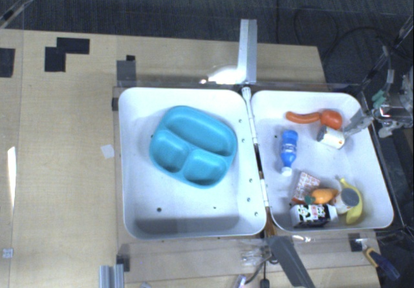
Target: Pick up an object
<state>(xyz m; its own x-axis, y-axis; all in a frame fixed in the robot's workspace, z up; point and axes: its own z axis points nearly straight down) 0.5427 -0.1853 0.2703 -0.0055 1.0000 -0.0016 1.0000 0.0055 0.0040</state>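
Observation:
The right bin (375, 170) holds several small objects. A red-orange sausage-shaped toy (310, 116) lies at the back, with a white block (332, 140) just in front of its right end. A blue bottle (288, 149) lies in the middle. At the front sit a pink packet (305, 182), an orange piece (321, 196), a yellow banana (354, 206), a grey disc (349, 197) and a black-and-white carton (312, 213). My gripper (361, 120) hangs over the bin's back right rim, just right of the white block, and nothing is visibly in it.
The left bin (139, 215) holds a blue divided plate (192, 145). A metal post (248, 54) rises behind the wall between the bins. Cables and dark gear (388, 66) crowd the far right beside the arm.

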